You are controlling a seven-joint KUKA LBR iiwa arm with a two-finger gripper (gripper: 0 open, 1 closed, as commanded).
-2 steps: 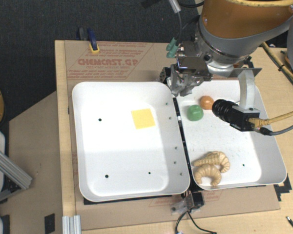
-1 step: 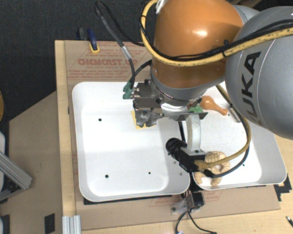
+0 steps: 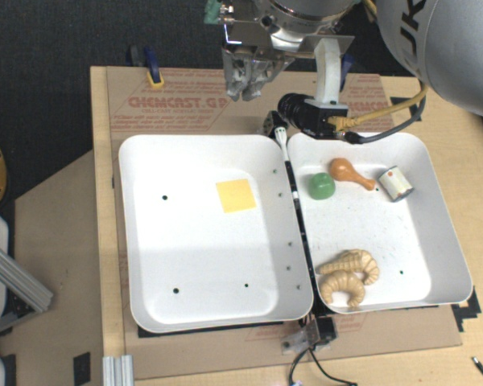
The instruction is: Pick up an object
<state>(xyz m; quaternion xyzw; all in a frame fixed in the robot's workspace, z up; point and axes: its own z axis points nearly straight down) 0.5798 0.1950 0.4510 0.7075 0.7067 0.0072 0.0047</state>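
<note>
Approach step, nothing picked yet by the look of it. Gripper (image 3: 245,83) up high past the far rim of the left bin (image 3: 185,256), over bare cardboard (image 3: 177,99), not above any item. Cannot tell open or closed from this angle; nothing seen held.

Candidates:
- In left bin: one flat yellow square (image 3: 236,195), a bit right of the middle and toward the far side, apart from all walls.
- In right bin (image 3: 419,232):
  - green ball (image 3: 322,186) near the dividing wall
  - orange pear-shaped piece (image 3: 352,173) right beside the ball, touching or not, cannot tell
  - small white-and-grey cylinder (image 3: 395,183) just right of that, apart from it
  - two beige curled pastries (image 3: 348,276) pressed against each other near the front

Blue clamp (image 3: 153,64) on the board's far left edge, not a target.

Next move, as a guess: choose one target, travel over it, drop straight down, close.
- Yellow square closest to gripper, but flat on the floor and likely hard to pinch.
- Green ball an easier shape, though liable to roll, and crowded by the orange piece and the wall.
- Pastries bulky and touching, so risk of catching both or neither.
- Cylinder clear of neighbours, probably the cleanest choice.

Calls for a wide opening before descent and a stop just short of the bin floor.
</note>
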